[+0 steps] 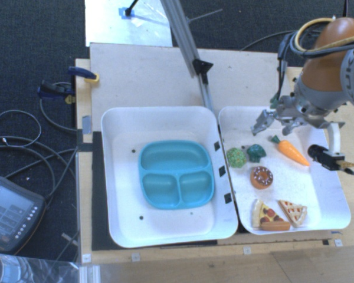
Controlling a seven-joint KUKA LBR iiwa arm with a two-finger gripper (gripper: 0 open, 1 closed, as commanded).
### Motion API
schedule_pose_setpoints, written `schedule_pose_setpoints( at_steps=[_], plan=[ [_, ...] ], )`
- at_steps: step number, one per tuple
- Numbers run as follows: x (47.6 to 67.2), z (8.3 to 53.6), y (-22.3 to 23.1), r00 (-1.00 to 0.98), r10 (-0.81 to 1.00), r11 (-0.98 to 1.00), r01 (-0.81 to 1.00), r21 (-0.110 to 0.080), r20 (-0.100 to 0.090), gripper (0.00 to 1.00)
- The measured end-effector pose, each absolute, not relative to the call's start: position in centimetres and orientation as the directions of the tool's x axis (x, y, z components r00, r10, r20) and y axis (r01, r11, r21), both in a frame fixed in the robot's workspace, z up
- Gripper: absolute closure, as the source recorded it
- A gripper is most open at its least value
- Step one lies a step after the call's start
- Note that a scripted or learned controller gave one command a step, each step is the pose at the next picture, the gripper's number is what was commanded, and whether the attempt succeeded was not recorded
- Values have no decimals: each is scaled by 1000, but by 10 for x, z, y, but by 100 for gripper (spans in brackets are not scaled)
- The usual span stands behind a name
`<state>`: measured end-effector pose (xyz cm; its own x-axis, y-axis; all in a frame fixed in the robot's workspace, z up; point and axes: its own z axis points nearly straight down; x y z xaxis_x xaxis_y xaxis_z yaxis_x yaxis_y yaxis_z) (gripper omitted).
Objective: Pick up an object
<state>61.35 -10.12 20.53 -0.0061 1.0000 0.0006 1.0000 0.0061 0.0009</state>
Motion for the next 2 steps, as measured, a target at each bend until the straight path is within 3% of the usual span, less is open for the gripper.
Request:
schedule_pose_setpoints(
  at_steps=[1,2],
  plan=[
    [614,205,-101,-4,1000,4,1000,1,1,0],
    [610,143,-103,0,1000,0,1000,-5,0,0]
  ],
)
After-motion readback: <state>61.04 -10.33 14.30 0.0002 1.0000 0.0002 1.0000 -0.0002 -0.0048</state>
